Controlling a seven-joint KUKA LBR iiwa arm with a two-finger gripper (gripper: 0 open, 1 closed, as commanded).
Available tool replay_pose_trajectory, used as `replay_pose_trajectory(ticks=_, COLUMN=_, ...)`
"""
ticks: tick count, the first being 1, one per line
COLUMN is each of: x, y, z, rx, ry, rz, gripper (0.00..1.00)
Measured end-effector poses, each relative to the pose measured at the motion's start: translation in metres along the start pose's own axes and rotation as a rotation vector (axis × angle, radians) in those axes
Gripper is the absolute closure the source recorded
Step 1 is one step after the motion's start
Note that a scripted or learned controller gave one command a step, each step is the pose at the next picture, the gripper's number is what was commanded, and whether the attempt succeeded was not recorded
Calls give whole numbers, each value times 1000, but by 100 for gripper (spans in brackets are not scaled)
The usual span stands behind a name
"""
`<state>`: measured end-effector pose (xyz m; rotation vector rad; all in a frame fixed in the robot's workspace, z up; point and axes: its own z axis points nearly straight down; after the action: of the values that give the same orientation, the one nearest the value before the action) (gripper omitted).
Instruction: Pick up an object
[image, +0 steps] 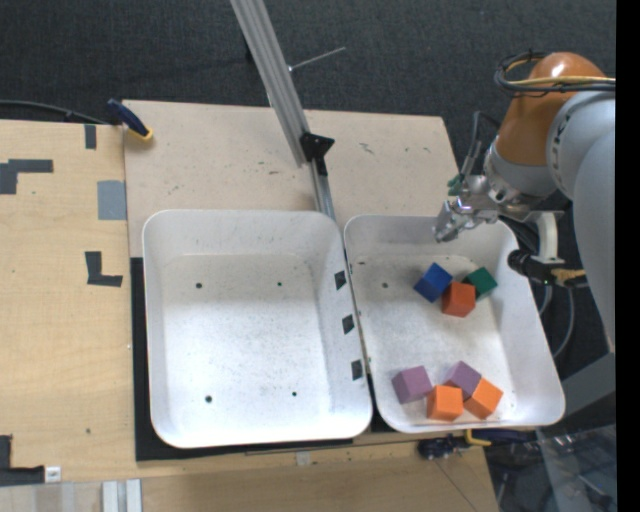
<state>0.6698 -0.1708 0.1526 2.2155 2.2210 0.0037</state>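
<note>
The right bin holds several small blocks. A blue block, a red-orange block and a green block cluster near its far side. Two purple blocks and two orange blocks lie by its near edge. My gripper hangs over the bin's far edge, above and a little right of the blue block, with no block seen in it.
The left bin lies beside the right one, with a shared rim between them. A slanted metal pole crosses the bench behind the bins. A blue and yellow clamp lies at the bench's far left.
</note>
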Motion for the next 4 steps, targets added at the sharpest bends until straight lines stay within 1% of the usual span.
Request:
replay_pose_trajectory(ticks=1, x=8, y=-2, z=-47, rx=0, ry=1, rz=0, gripper=100)
replay_pose_trajectory(ticks=2, x=8, y=-1, z=-63, rx=4, ry=2, rz=1, gripper=100)
replay_pose_trajectory(ticks=3, x=52, y=-19, z=-72, rx=7, ry=3, rz=-2, gripper=100)
replay_pose_trajectory(ticks=4, x=105, y=-24, z=-72, rx=7, ry=4, rz=-4, gripper=100)
